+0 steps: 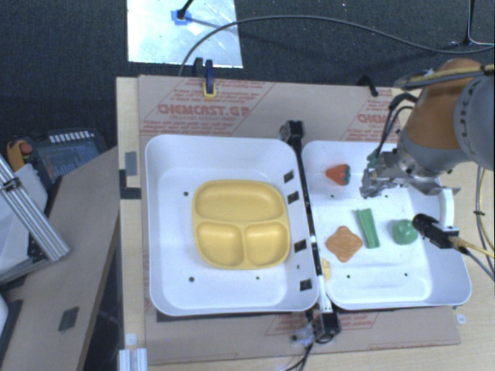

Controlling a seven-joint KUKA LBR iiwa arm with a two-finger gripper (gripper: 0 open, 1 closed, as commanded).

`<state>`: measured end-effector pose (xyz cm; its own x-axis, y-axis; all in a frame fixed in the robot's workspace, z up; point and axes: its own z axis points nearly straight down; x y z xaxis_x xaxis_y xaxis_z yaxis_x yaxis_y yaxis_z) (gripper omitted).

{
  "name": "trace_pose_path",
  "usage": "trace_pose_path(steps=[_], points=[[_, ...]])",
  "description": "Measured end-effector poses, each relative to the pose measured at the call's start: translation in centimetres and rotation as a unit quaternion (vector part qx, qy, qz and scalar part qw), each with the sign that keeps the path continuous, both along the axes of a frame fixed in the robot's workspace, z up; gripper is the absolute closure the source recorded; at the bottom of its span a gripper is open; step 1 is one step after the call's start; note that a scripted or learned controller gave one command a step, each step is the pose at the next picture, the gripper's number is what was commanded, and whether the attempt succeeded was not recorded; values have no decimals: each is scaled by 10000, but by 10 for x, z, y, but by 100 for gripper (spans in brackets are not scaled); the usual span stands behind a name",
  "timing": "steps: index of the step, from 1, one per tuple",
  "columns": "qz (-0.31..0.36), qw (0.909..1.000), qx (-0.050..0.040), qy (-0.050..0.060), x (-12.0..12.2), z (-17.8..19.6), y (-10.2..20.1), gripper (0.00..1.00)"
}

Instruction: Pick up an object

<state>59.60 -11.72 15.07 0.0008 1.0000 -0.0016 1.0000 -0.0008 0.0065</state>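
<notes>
My gripper (371, 185) hangs over the back of the right bin (387, 292), just right of a red strawberry-like piece (337, 175). Nothing shows between its fingers. In front of it lie a green bar (367, 228), a round green piece (403, 231) and an orange cracker-shaped piece (343, 243). A small yellow bit (326, 269) peeks out at the bin's left wall.
The left bin (166, 284) holds a yellow three-compartment plate (240, 222). A black divider strip (303, 222) runs between the bins. A cardboard sheet (232, 103) lies under both. A controller box (66, 157) sits on the side table at left.
</notes>
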Motion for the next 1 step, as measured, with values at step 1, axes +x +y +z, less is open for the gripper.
trace_pose_path(steps=[1], points=[[1,10000,1,2,-5,47,-4,100]])
